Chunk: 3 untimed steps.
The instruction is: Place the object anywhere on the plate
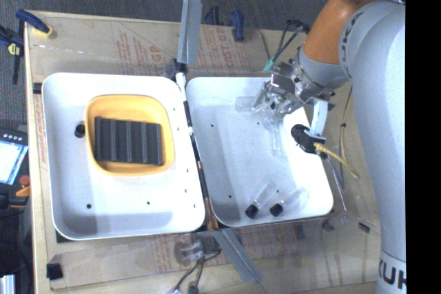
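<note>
A yellow plate (pixel 124 107) with rounded corners lies in the left bin (pixel 69 203). A dark ridged block (pixel 129 141) rests on the plate and covers most of it. In the right bin (pixel 227 169), near the front wall, lie two clear tube-like pieces with black ends (pixel 265 205). My gripper (pixel 274 105) hangs over the back right part of the right bin, well away from the clear pieces and from the plate. Its translucent tip blends with the white floor, and I see nothing clearly held there.
The grey arm with its orange band (pixel 331 24) fills the right side, above the right bin's edge. A black connector with a yellow cable (pixel 306 138) hangs beside the wrist. Metal brackets and blue clamps (pixel 238 23) stand along the bench's back edge.
</note>
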Tool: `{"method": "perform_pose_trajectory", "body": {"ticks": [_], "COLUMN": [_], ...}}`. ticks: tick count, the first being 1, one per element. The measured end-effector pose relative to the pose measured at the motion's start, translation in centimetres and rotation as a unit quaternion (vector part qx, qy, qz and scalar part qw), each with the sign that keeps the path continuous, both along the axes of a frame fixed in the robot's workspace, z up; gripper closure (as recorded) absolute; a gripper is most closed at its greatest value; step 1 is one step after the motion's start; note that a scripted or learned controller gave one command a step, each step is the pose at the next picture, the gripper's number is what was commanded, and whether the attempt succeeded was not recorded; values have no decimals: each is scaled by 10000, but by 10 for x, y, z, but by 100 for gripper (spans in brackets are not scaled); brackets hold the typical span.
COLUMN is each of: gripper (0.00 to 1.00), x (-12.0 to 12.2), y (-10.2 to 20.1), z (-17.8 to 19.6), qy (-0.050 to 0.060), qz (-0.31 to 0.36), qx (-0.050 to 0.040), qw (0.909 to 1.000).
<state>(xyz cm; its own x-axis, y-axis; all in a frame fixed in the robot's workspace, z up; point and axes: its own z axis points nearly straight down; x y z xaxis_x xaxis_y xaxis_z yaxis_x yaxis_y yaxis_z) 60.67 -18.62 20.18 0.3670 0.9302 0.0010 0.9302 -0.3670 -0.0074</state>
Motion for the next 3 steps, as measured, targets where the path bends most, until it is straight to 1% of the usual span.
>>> {"method": "perform_pose_trajectory", "body": {"ticks": [1,2,3], "gripper": [100,100,0], "x": [-18,3,3], "y": [60,143,142], "z": [7,-11,-11], "qy": [0,-7,-8], "qz": [1448,1857,1855], "qx": [-1,-4,-6], "qw": [9895,9826,9826]}}
